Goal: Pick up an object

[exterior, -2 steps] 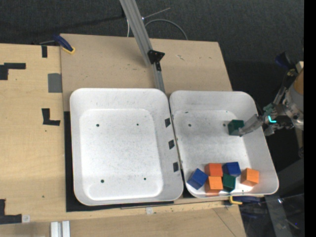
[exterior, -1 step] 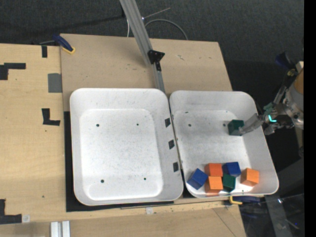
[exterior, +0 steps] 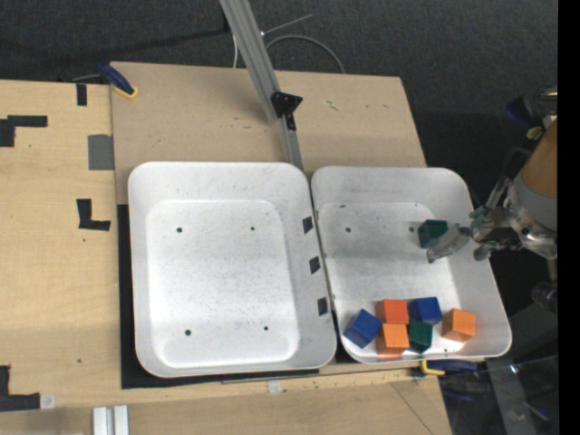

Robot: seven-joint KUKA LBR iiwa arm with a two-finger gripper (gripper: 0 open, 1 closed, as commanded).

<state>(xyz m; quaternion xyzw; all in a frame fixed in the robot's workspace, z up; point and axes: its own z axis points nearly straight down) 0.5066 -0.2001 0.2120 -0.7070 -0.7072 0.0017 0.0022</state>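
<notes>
The arm comes in from the right side of the view, and its gripper sits over the right bin, near that bin's right wall. A small green block lies right at the tip of the gripper, touching or nearly touching it. Whether the fingers are apart, together, or clamped on that block, I cannot tell; the tip is small and blurred against the block.

Along the bin's near edge lies a cluster of 6 blocks: a blue block at the left, an orange block behind a second orange block, a dark blue block, a dark green block, and a lone orange block at the right. They sit packed together, mostly touching, well apart from the green block. The left bin lies just beside the right one on the surface.

My judgement: the step in hand is the grasp itself, with the green block as the target (it stands alone, so it is the easier pick). The next move calls for a firm closure on the block, then a straight lift clear of the bin floor. If the block stays down as the wrist rises, the grasp has missed and needs a fresh approach.
</notes>
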